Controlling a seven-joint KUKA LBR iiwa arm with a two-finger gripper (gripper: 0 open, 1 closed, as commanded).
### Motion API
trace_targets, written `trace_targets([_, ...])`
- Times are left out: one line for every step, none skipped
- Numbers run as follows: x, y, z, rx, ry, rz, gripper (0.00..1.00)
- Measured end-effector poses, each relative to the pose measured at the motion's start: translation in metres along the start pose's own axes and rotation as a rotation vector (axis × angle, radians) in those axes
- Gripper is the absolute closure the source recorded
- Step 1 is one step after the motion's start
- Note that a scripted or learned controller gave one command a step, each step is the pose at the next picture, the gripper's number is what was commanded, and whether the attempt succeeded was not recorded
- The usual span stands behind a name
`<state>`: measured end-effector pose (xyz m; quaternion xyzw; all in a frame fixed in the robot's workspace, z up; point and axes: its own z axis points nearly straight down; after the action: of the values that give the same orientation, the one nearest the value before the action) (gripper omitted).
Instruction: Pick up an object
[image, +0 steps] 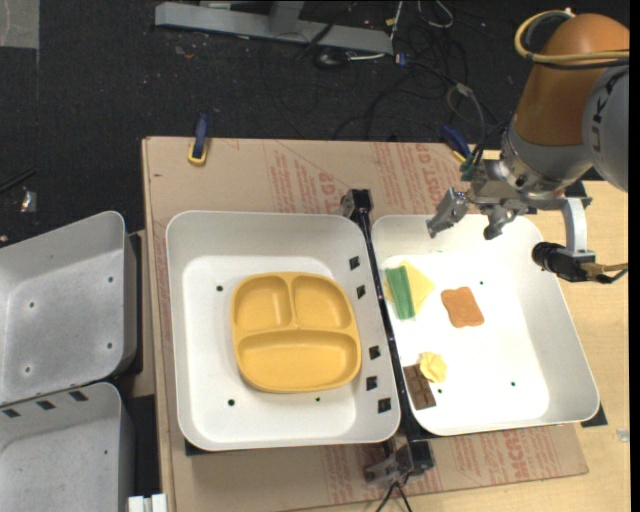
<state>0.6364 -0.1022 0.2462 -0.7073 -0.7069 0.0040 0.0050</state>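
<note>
My gripper (468, 222) hangs over the back edge of the right bin (520, 395), its two fingers spread apart with nothing between them. In that bin lie a green strip (400, 292) on a pale yellow piece (420, 285) near the left wall, an orange-brown flat piece (462, 307) in the middle, a small yellow lump (432, 366) and a dark brown bar (418, 387) toward the front left. All of these lie in front of and below the gripper, apart from it.
The left bin (200, 400) holds a yellow divided plate (296, 332). A black divider with clips (372, 300) runs between the bins. Folded white bin panels (60, 300) lie at the far left. Cables trail on the dark floor behind the bench.
</note>
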Motion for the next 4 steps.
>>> trace_targets([0.000,0.002,-0.008,-0.013,-0.001,-0.002,0.00])
trace_targets([0.007,-0.005,0.046,-0.010,-0.001,0.000,0.00])
trace_targets([0.010,-0.004,0.109,-0.009,-0.001,0.000,0.00])
trace_targets([0.011,-0.003,0.155,-0.012,0.000,0.000,0.00])
